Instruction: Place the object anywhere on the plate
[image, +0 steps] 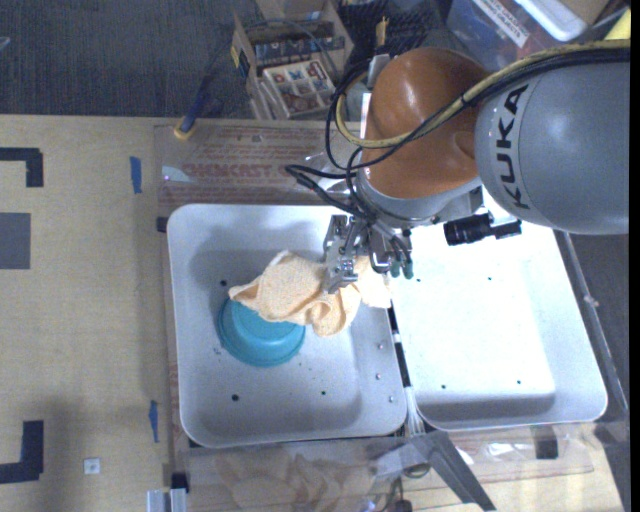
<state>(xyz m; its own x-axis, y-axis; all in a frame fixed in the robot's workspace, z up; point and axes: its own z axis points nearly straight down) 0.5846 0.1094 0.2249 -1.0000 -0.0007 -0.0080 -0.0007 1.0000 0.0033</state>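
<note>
Item: yellow cloth (300, 290), crumpled, lying in the left bin (200, 400); its near edge sits directly under the gripper (345, 272), the bulk trailing away from the claw toward the lower left, where it drapes over the rim of the blue plate (258, 340); we judge it partly on the plate already, partly on the bin floor.

Handling: we take it for soft, light, limp terry; no fragility; it will sag and fold when lifted, and may drag against the plate; a pinch on a raised fold close to the claw tip looks the best hold; a flat area offers nothing to bite.

Claw: metal fingers point down at the cloth's upper right corner; whether they are spread or closed, and whether any fabric lies between them, we cannot tell; the tips blend with the cloth.

Surroundings: right bin (500, 340) on the claw's far side from the plate; arm (560, 130) above, grey with orange band, cables looping over it.
</note>
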